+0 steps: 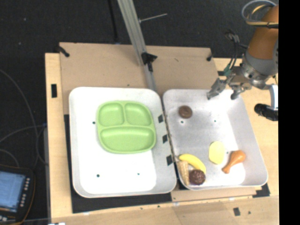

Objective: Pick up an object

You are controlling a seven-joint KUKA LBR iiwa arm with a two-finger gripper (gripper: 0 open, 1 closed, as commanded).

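Camera view shows the gripper (224, 90), fingers apart and empty, at the right bin's (251, 125) one o'clock rim, with the brown round object (185, 111) at eleven; descending here risks striking the rim.

A tan wooden bench (56, 125) bears two white bins (84, 172) (248, 125) side by side.

We see a glossy green plastic divided tray (126, 127), two smooth white plastic bins (84, 172), a matt brown board bench (93, 64), and a shiny yellow plastic banana (193, 162).
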